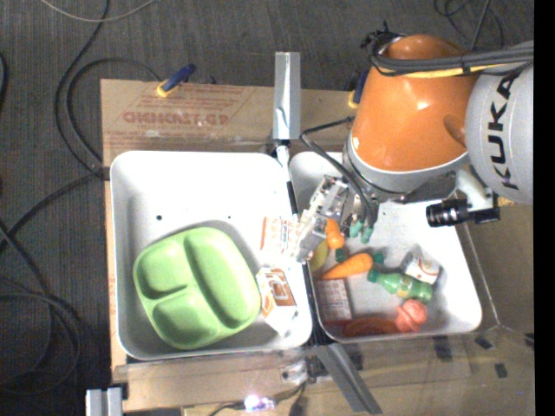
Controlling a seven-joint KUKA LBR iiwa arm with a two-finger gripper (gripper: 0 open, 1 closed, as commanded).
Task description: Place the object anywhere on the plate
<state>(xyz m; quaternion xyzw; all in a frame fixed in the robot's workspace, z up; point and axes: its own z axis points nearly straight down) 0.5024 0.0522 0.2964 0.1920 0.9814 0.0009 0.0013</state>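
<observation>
Lying in the left white bin (130, 180), toward its front-left corner: the lime-green three-compartment plastic plate (196, 286), nothing on it yet. Leaning against that bin's right wall: some white printed cartons or packets (277, 291), orange-marked.

Crowding the left half of the right white bin (473, 297): an orange toy carrot (347, 265), a small orange-and-yellow piece (328, 239) right under the tool, a green toy bottle (397, 282), a small carton (422, 269), a reddish round toy (412, 315) and a flat red-printed packet (333, 299) at the front wall.

Hanging over that bin's back-left corner, near the divide between bins: the two-finger gripper (334, 211), jaws blurred; cannot tell whether released or clenched, nor whether anything is between them.

Judging the likely object as the carrot or the small orange piece beside it: probably hollow plastic, light, stiff, smooth and somewhat slippery, not fragile. Best taking it across the thick middle of the carrot, away from the taper, jaws squarely crossing its length, clear of the touching bottle.
</observation>
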